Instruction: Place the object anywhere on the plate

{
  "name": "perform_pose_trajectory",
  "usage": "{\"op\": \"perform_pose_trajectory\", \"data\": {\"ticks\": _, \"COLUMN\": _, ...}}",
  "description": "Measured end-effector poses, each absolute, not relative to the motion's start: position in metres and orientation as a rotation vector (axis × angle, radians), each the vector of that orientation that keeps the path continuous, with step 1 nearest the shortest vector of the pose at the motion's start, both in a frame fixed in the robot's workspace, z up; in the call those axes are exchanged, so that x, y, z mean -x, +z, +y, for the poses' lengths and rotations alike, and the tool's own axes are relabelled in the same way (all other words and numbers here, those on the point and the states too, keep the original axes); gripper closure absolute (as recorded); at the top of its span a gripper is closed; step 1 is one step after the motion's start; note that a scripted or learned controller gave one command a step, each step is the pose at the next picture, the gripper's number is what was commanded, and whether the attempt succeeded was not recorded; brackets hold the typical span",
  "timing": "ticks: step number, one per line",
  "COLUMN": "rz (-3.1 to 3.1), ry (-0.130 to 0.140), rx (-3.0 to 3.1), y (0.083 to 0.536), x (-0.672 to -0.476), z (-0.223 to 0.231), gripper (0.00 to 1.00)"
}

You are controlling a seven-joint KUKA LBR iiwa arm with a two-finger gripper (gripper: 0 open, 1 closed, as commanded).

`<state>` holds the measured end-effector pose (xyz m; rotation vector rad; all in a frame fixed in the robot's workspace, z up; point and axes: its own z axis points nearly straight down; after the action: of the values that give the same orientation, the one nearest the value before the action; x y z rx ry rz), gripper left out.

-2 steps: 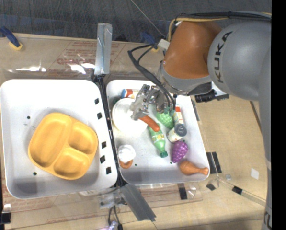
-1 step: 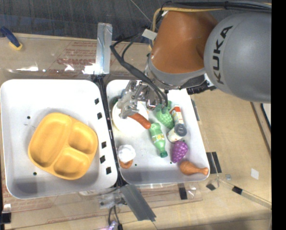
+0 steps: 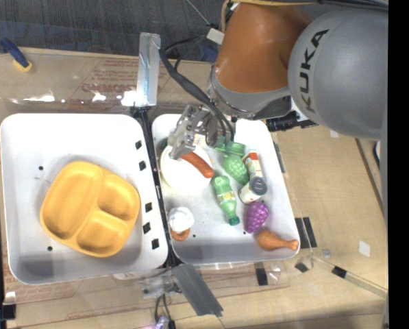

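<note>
- At nine o'clock, filling the left bin (image 3: 12, 184), lies a glossy yellow plate (image 3: 89, 208), moulded into three rounded wells.
- Near centre, the metal gripper (image 3: 183, 144) hovers above a smooth orange sausage (image 3: 196, 163) lying in the right bin (image 3: 284, 184); whether it grips, I cannot tell.

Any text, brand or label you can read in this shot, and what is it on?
"KUKA": in black letters on the grey arm housing, reading vertically.
Faint red print on the clear sheet behind the bins: too blurred to read.
Label on the green bottle: too small to read.
</note>
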<state>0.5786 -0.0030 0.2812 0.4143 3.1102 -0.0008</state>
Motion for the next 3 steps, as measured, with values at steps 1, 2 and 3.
{"op": "perform_pose_trajectory", "data": {"ticks": 1, "rz": 3.047, "ry": 0.000, "rx": -0.746, "y": 0.292, "x": -0.598, "z": -0.002, "gripper": 1.00}}
{"op": "perform_pose_trajectory", "data": {"ticks": 2, "rz": 3.057, "ry": -0.002, "rx": -0.726, "y": 0.291, "x": -0.587, "z": -0.043, "gripper": 1.00}}
{"op": "perform_pose_trajectory", "data": {"ticks": 3, "rz": 3.043, "ry": -0.003, "rx": -0.800, "y": 0.218, "x": -0.533, "z": -0.070, "gripper": 1.00}}
